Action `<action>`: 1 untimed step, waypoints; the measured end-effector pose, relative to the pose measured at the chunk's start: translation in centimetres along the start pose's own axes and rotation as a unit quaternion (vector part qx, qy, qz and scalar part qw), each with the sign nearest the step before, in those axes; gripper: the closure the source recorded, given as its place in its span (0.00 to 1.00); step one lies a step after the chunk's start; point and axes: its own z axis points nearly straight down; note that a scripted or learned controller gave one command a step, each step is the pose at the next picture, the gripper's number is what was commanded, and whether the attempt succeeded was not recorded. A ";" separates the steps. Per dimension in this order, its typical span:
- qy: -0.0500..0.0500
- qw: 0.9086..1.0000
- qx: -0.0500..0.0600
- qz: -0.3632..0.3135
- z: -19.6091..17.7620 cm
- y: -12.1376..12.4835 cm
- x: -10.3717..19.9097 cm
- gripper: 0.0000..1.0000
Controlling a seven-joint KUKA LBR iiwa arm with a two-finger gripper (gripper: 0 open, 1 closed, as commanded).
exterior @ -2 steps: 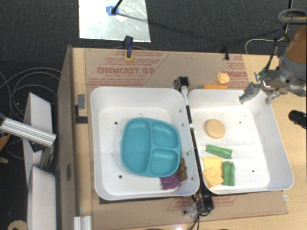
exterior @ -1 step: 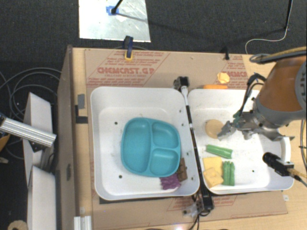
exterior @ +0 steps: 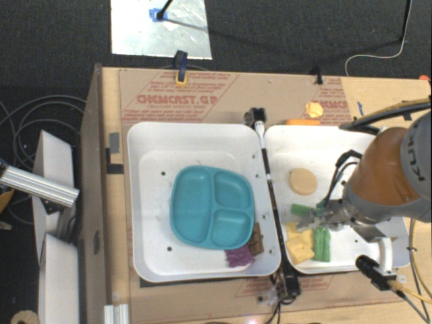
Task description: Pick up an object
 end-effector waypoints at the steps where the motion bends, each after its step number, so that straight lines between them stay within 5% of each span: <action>1: -0.003 1.000 -0.008 -0.003 0.1 9.1 -1.2 0.00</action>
